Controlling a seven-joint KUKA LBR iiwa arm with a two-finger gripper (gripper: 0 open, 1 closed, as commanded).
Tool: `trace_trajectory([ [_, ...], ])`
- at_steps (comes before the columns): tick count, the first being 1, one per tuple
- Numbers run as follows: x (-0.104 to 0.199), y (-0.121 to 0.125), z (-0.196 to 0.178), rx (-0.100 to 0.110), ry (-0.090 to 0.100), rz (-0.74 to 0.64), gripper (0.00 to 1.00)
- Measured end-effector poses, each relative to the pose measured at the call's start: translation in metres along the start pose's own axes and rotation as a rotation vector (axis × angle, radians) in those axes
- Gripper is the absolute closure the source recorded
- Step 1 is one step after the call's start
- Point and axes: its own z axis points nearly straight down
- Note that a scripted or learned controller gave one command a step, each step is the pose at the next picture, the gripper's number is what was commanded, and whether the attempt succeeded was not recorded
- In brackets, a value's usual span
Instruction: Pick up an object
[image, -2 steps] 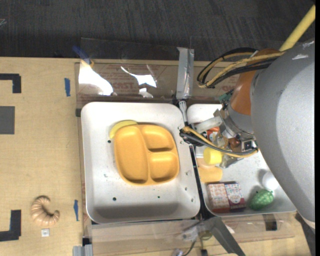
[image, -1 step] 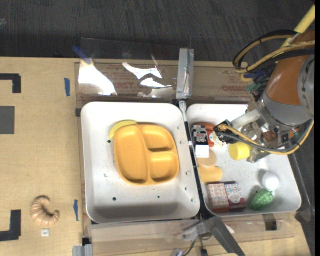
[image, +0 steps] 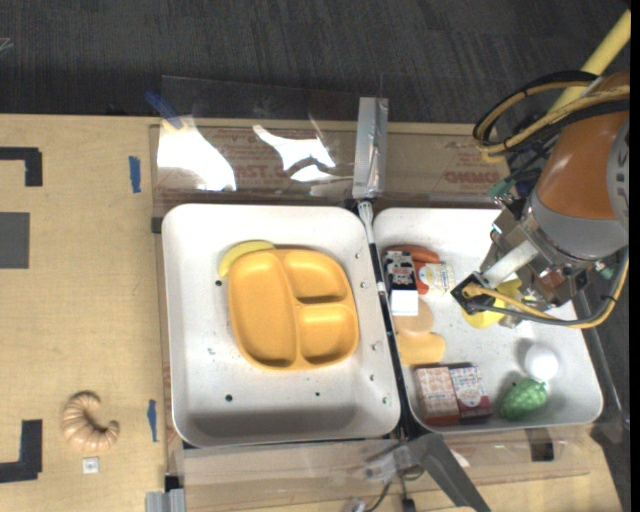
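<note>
- The gripper (image: 532, 290) hung low over the right bin (image: 455, 235); whether it was open or closed could not be told
- The white ball (image: 540, 362) and green object (image: 523, 397) lay near each other just below it, so a descent risked nudging one aside and closing on nothing

**Stuff I can't make out here**

A yellow thing (image: 245, 252) peeks out behind the orange divided tray (image: 292, 305), mostly covered, no clue what it is. Print on the two small boxes (image: 452, 390) is too tiny to read. The arm (image: 585, 190) runs off the right edge.

Glossy plastic tray (image: 292, 306) — matt wooden bench (image: 70, 300)
</note>
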Motion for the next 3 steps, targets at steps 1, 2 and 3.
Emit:
trace_trajectory([
  [1,0.063,-0.032,0.043,-0.002,0.002,0.241,1.0],
  [2,0.105,-0.101,0.082,0.0,0.001,0.301,1.0],
  [3,0.126,-0.04,-0.004,-0.005,0.011,0.304,1.0],
])
